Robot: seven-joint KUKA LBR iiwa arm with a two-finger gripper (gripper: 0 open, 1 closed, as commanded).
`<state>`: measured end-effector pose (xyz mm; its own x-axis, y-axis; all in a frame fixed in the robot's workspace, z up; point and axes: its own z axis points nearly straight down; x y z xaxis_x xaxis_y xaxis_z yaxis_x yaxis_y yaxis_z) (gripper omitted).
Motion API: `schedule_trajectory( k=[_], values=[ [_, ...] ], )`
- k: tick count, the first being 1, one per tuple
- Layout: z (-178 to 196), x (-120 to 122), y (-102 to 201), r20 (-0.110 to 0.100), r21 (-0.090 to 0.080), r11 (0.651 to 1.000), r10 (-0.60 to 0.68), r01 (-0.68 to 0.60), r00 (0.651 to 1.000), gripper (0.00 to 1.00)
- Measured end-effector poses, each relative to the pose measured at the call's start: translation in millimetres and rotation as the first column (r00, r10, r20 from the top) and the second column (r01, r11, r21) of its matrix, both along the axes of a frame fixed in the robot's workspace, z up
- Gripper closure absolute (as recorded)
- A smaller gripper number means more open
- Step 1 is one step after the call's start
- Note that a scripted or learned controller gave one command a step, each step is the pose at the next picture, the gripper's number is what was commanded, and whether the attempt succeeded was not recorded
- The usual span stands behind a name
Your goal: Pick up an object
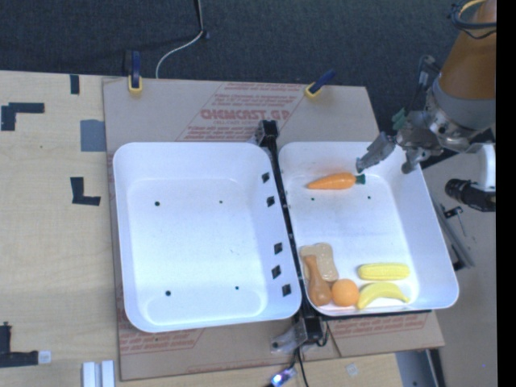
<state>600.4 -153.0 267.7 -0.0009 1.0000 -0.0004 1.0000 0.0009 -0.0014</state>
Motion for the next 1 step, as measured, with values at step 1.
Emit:
schedule_trajectory(
  k=[1],
  values=[
    [196.0,21.2,43.6,0.021,-0.003,1.0,0.005,-0.005,1.0,0.0]
  ],
)
